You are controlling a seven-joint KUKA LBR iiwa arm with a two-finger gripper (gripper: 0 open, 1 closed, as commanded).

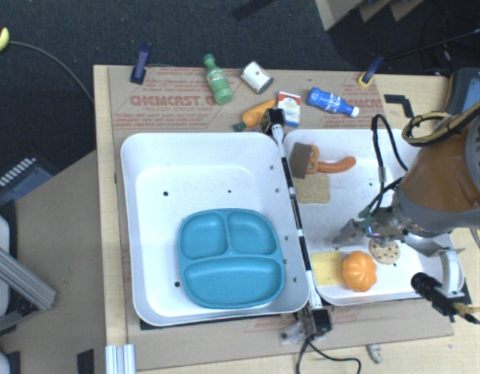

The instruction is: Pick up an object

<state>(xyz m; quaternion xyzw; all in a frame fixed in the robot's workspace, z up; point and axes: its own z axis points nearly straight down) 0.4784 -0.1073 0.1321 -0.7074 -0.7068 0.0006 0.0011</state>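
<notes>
Left bin point(146, 170) holds blue tray point(231, 257); right bin point(396, 291) holds orange point(358, 271), sausage point(336, 164).

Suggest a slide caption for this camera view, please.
End effector low in right bin near orange pumpkin toy; blue tray in left bin.

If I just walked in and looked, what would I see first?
Probably the big blue plate with three sections, sitting in the left bin. Next, the grey and orange robot arm reaching in from the right over the right bin, where an orange pumpkin-like toy sits near the front beside a cookie. Behind the bins, a green bottle and a blue bottle lie on the bench.
</notes>
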